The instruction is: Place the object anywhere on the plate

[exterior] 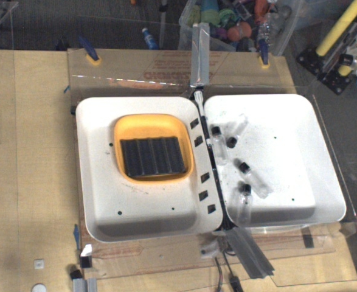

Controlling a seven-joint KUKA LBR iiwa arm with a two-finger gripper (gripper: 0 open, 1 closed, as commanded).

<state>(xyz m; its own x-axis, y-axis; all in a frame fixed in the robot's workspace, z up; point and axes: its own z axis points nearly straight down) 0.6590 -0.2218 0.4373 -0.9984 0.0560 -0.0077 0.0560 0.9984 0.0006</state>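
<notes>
A dark ribbed slab [152, 156], rectangular with lengthwise grooves and a matte face, lay flat in the hollow of the plate [151, 121], a glossy orange-yellow dish with rounded corners and a raised rim. The plate sat in the left bin [99, 205], a shallow smooth white tray on the pale wooden tabletop [26, 132]. In the right bin [287, 163], near its left wall, several small clear plastic pieces with black caps [242, 166] lay scattered.
</notes>
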